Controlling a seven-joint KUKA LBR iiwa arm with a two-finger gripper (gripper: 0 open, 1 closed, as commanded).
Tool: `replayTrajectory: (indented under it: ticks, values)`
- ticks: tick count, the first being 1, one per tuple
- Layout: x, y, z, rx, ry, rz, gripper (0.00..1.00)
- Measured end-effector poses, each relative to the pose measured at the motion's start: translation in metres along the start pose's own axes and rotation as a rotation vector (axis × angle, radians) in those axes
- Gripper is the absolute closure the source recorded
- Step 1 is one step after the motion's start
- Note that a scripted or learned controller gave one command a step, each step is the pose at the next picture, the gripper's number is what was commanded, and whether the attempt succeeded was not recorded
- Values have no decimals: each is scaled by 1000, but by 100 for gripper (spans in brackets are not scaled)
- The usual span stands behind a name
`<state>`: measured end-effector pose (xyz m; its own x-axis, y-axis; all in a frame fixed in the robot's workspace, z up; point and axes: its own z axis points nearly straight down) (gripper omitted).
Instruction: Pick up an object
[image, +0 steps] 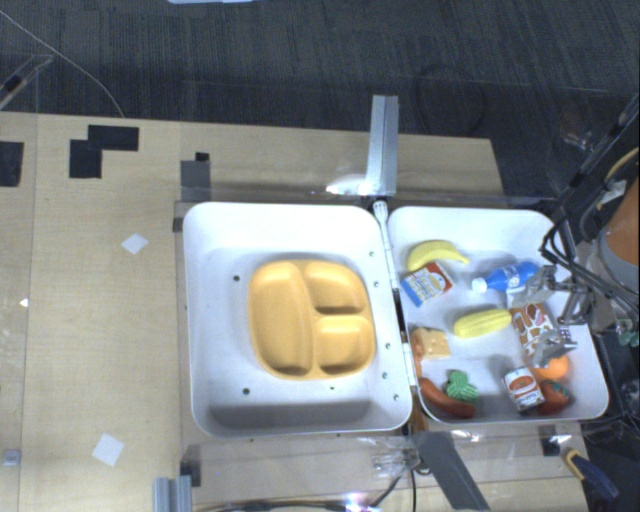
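The hand (553, 335) sits low over the right side of the right bin (500, 215), its metal fingers down among the clutter next to a brown-and-white patterned packet (531, 322); whether they are spread or closed, and whether anything lies between them, I cannot tell. That packet lies with its long axis running roughly from the bin's far side to the near side, slightly tilted. Just below it are an orange fruit (553, 370) and a small can with a red label (522, 389), the can leaning with its top toward the far side. To the packet's left lies a yellow corn cob (482, 322), long axis nearly left to right. Above it a blue bottle (508, 276) lies on its side, white cap pointing left. Further left, a banana (436, 252) curves above a small red, white and blue carton (425, 285). Near the left wall sit a cheese wedge (431, 344), a green broccoli-like piece (461, 385) and a red sausage-like piece (445, 402). The left bin (215, 300) holds a yellow divided tray (310, 318) with three compartments. Both bins rest on the wooden bench (90, 330).
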<state>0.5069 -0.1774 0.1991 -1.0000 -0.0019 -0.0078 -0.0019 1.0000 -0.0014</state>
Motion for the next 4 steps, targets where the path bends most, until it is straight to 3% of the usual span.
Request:
replayTrajectory:
  ticks: [1,2,3,4]
  values:
    - [-10,-23,92,1,-5,105,0]
    - [-30,7,109,1,-8,315,0]
    - [-28,-28,110,1,-8,387,0]
    - [-108,-2,112,-1,1,734,0]
